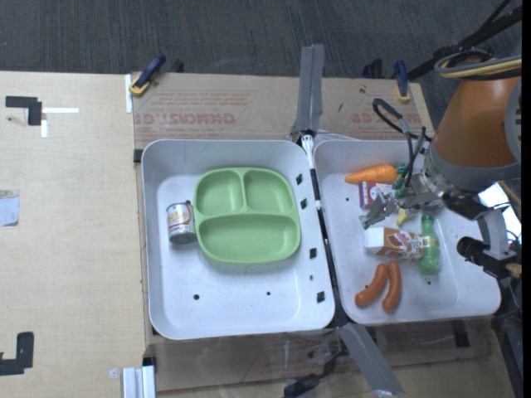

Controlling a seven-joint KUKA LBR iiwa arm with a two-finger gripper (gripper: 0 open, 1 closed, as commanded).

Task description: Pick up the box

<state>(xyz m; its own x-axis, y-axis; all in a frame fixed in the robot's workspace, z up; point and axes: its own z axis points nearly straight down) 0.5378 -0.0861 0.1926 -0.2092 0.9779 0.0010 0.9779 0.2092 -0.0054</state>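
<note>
**Fingers Hover Over a Crowded Bin as the Box Waits Just Below**

Fingers (377, 214) of the grey-and-orange arm hang low in the right bin (473, 305), spread apart in a narrow V with nothing between them. The box (397, 240), a small white-and-brown carton, lies just below and to the right of the tips, apparently untouched. Clutter is the risk here, by this onlooker's reckoning. A green bottle (430, 254) presses against the box's right end, a red-and-white packet (371, 191) sits just above it, a carrot (372, 174) lies further up, and two sausages (382, 286) rest just below. The tips look offset toward the box's upper-left corner, so a closing grip may pinch only an edge and let it slip, or nudge it into the bottle. In the left bin, well apart from the box, sit a green plate (247, 215) and a small can (179, 222).
</note>
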